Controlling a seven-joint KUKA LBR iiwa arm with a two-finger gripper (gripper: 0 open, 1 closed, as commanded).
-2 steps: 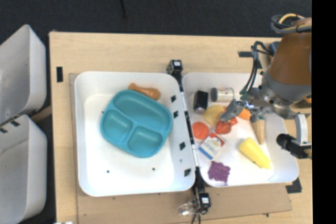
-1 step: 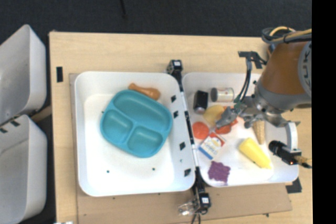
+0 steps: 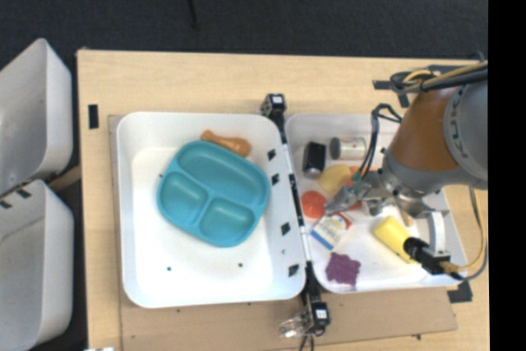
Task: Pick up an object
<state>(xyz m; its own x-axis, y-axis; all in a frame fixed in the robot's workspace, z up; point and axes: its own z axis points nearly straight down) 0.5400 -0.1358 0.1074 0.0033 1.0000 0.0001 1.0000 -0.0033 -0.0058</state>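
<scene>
So, left bin (image 3: 131, 259): blue divided tray (image 3: 214, 191) with an orange toy (image 3: 228, 144) just behind it, well clear of the arm. Right bin (image 3: 362, 126) is crowded: black block (image 3: 314, 158), red disc (image 3: 313, 204), small carton (image 3: 327, 233), purple piece (image 3: 343, 269), yellow tool (image 3: 396, 236). Gripper (image 3: 349, 197) is low between disc and carton; I cannot tell its opening. Risk: it nudges neighbours or closes on nothing.
</scene>
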